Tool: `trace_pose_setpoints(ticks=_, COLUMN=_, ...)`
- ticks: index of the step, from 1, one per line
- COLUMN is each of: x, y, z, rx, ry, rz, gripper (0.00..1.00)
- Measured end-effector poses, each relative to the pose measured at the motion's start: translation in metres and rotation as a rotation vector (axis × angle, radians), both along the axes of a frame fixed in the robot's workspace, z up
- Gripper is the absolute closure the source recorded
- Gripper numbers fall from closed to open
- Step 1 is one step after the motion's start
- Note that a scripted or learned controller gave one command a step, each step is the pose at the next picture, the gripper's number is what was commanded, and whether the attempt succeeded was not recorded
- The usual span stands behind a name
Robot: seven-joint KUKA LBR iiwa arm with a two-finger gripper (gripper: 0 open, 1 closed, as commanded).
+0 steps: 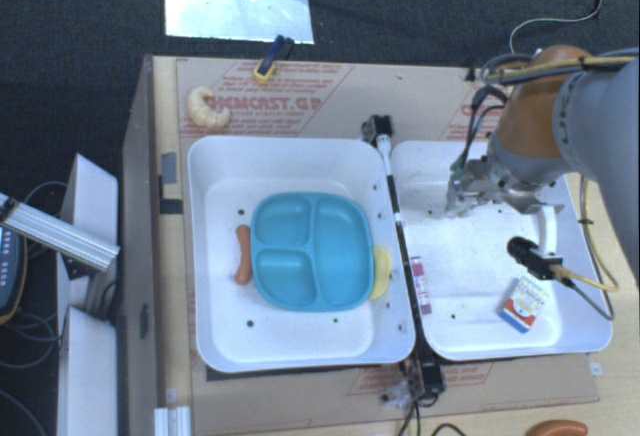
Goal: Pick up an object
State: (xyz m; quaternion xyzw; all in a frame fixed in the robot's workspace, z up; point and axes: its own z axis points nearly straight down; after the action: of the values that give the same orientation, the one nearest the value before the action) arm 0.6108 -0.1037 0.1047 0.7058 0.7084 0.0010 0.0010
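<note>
My gripper (462, 200) is low over the back left part of the right bin (470, 339), with the grey arm and its orange band (540, 99) reaching in from the right. A small white, orange and blue box (525, 305) lies at the bin's front right, well away from the gripper. A thin pink and white item (417, 276) lies along the bin's left wall. In the left bin (215, 324) sits a blue divided plate (306, 250), with an orange sausage (242, 255) to its left and a yellow piece (382, 271) tucked at its right edge.
A black fitting with a cable (530, 257) hangs over the right bin near the box. On the cardboard behind the left bin lie a pale ridged toy (207, 108) and a blue and yellow tool (271, 58). A black divider (397, 224) runs between the bins.
</note>
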Motion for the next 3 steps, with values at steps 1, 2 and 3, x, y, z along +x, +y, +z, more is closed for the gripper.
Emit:
trace_pose_setpoints(ticks=1, x=0.04, y=0.02, z=0.082, rx=0.0, ry=-0.003, rz=0.001, gripper=1.0)
trace_pose_setpoints(ticks=2, x=0.039, y=0.019, z=0.081, rx=0.0, ry=0.0, rz=0.001, gripper=0.0)
trace_pose_setpoints(ticks=3, x=0.033, y=0.013, z=-0.01, rx=0.0, ry=0.004, rz=-0.002, gripper=0.0)
